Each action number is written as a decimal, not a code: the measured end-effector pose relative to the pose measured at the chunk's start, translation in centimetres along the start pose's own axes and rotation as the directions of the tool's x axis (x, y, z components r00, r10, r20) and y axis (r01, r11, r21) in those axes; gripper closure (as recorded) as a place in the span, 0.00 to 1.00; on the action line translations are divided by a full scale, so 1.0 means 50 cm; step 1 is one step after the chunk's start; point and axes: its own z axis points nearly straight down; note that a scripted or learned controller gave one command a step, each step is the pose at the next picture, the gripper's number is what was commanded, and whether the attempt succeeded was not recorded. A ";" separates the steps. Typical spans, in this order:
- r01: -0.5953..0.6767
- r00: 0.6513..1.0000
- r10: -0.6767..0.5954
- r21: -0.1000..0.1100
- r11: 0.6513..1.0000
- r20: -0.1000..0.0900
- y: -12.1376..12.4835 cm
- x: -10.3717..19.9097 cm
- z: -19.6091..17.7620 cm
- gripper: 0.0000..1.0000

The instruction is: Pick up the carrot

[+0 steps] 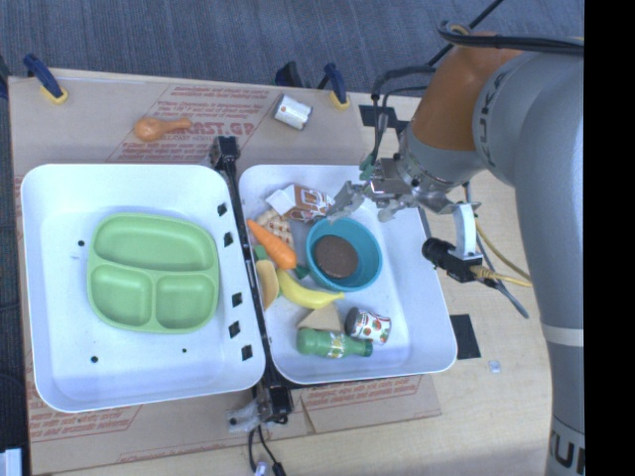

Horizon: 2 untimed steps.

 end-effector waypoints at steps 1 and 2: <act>0.250 0.968 -0.250 -0.024 0.968 0.010 0.040 0.106 0.196 0.00; 0.233 0.972 -0.233 -0.024 0.972 0.016 -0.003 0.089 0.203 0.00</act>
